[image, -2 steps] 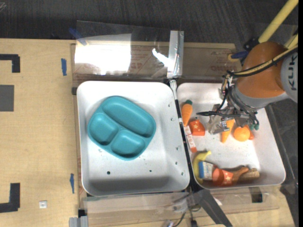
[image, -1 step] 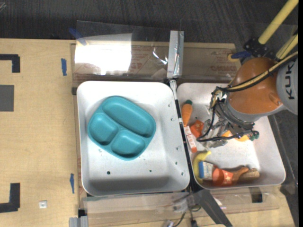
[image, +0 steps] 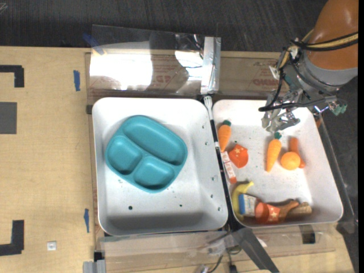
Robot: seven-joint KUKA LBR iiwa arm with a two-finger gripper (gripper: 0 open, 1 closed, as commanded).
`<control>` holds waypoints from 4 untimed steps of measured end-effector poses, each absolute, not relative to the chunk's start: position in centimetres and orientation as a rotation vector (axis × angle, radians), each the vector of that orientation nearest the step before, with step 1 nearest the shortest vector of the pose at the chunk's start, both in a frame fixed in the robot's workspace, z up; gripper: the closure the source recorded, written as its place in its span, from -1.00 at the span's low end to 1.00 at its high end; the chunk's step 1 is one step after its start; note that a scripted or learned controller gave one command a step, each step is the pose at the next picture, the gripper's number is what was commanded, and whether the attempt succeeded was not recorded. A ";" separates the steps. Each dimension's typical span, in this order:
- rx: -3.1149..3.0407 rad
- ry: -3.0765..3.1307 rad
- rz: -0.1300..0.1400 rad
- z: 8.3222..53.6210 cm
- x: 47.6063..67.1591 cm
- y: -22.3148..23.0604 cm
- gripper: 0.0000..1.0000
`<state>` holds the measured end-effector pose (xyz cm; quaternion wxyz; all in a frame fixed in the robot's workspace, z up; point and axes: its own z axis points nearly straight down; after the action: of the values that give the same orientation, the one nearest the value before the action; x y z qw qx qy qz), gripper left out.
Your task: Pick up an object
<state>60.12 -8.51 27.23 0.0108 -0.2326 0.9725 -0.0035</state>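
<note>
Arm: the grey arm (image: 333, 67) with its orange band enters from the upper right and bends down over the far part of the right bin, wrist pointing downward, black cables looping beside it.
Pincer: the pincer (image: 278, 121) hangs above the bin's upper middle, just above the green top of a carrot; whether it is spread or pressed together I cannot tell, and nothing shows between its tips.
Right bin: the right bin (image: 324, 209) holds all the loose items.
Carrot near pincer: a carrot (image: 273, 154) lies lengthwise just below the pincer, next to an orange ball (image: 290, 160).
Second carrot: another carrot (image: 224, 135) rests against the bin's left wall.
Red piece: a red tomato-like piece (image: 238, 156) sits just right of that wall, between the two carrots.
Front clutter: a banana (image: 242, 191) lies near the front edge beside a heap of small items too jumbled to name.
Left bin: the left bin (image: 114, 209) carries a teal divided plate (image: 146, 152), tilted slightly, in its middle.
Table: the tan table (image: 40, 169) bears both bins side by side.
</note>
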 end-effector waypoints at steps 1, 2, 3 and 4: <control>-0.728 3.047 -0.001 26.5 59.9 -8.5 -1.00; -0.461 3.106 0.002 19.4 58.6 -12.3 -1.00; -0.473 3.092 -0.005 9.0 56.3 -16.0 -1.00; -0.473 3.078 -0.009 10.3 56.7 -15.8 1.00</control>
<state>56.67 -15.81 10.30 0.0136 -0.1518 0.9883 -0.0028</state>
